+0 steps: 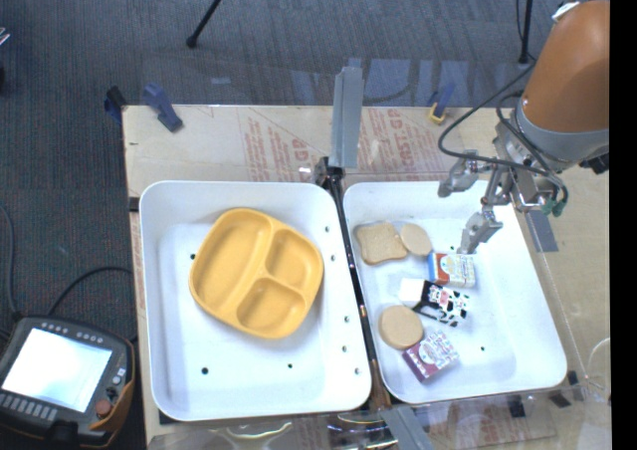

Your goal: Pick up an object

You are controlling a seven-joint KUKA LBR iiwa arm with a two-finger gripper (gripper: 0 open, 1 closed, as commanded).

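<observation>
We're in the approach step: nothing picked yet. Gripper (476, 229) hangs over the right bin (532, 334), upper part, fingers spread apart with nothing between them. One finger (481, 230) points down toward the small carton (454, 269) with the orange-red label, tip just above or beside it; we can't tell if it touches.

Candidates all sit in the right bin:
- bread slice (379, 241) and a small round piece (416, 238) at the top
- carton just beside a black-and-white cow-print box (444, 302)
- white block (411, 290) touching the cow box
- round cookie (401, 327) lower down
- maroon packet (431, 354) near the front wall

Left bin (164, 338) has a yellow tray (258, 272) with three compartments, well apart from the arm.

We judge the carton is the likely target, since it's nearest the fingers. Next move calls for centring over it, dropping so the fingers straddle it, then closing. Risk: the carton is packed against the cow box and white block, so a finger may land on a neighbour or shove the cluster instead of seating around one item. Flat bread and cookie look harder to pinch.
</observation>
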